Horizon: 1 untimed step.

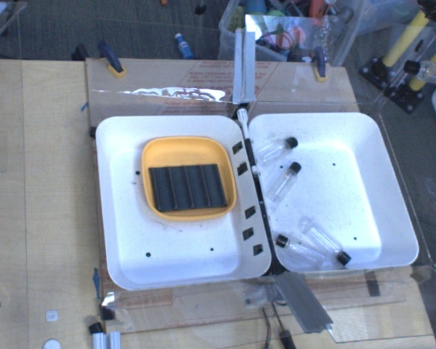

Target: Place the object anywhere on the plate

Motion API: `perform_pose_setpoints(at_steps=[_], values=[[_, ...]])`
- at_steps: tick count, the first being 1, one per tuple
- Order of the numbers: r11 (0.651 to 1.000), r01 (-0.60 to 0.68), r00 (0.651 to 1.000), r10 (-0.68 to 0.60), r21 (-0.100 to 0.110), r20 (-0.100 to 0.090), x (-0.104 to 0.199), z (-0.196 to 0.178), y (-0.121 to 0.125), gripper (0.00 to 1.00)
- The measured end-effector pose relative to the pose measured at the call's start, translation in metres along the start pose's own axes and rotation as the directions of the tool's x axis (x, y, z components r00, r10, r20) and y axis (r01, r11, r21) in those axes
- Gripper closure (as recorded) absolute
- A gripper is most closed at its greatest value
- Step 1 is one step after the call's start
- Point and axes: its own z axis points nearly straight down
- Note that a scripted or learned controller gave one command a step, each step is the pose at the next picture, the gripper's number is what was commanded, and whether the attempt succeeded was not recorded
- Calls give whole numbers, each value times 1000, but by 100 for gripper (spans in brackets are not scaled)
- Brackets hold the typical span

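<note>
So the yellow plate (pixel 189 177) with its dark ridged insert sits in the left bin (pixel 123 260) while the clear black-capped vials (pixel 285 179) lie in the right bin (pixel 370 195), so no pick yet, and can't tell the pincer's state.

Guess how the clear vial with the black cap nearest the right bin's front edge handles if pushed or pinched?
The vial lies on its side and looks cylindrical, so a push would probably roll it on the right bin floor. It looks like clear, smooth plastic or glass: likely light, slippery between fingers. Another vial lies close by, so a push may knock it.
</note>
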Motion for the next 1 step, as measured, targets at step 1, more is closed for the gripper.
perform_pose_setpoints(at_steps=[1], values=[[1000, 1, 1000, -1, 0, 0, 0, -6, 0, 100]])
